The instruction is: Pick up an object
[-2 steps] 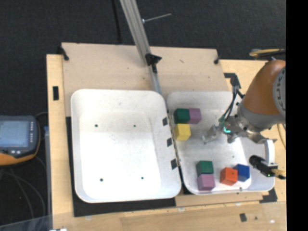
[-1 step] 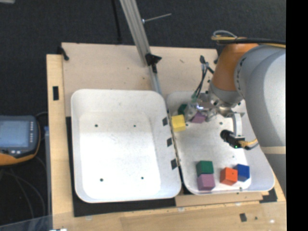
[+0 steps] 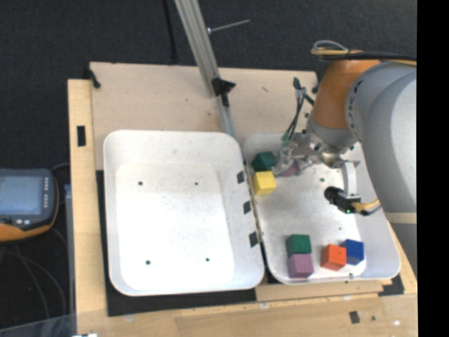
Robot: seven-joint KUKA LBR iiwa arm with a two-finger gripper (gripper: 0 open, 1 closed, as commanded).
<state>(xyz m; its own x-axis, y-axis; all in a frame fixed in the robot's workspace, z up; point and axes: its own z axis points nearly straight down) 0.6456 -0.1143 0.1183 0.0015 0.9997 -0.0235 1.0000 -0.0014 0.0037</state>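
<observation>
In the right bin (image 3: 316, 202) several small blocks lie about. A dark green block (image 3: 263, 161) and a yellow block (image 3: 264, 182) sit near its far left wall. Along the near edge rest a green block (image 3: 299, 243), a purple block (image 3: 300, 265), an orange block (image 3: 334, 256) and a blue block (image 3: 353, 250). My gripper (image 3: 291, 166) hangs low at the far side of the right bin, just right of the dark green and yellow blocks. Something purplish shows at its tip, too unclear to name.
The left bin (image 3: 175, 213) lies beside the right one. A slanted metal pole (image 3: 200, 41) rises from the bench's back. A screen device (image 3: 24, 199) sits off the bench at left. The arm's grey bulk (image 3: 386, 132) overhangs the right bin's right side.
</observation>
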